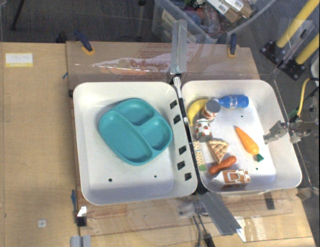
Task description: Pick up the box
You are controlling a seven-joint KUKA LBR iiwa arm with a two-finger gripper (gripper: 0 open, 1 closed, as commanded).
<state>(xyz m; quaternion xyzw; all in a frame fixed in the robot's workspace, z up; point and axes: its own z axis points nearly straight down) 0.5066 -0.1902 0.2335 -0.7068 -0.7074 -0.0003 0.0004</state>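
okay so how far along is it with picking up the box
Nothing looks done yet. The box lies near the front edge of the right bin, beside the sausage, with nothing gripping it. In hand: the gripper sits at the bin's right rim, apart from the box, with the carrot nearby. Left: travel to the box, close on it and lift it.
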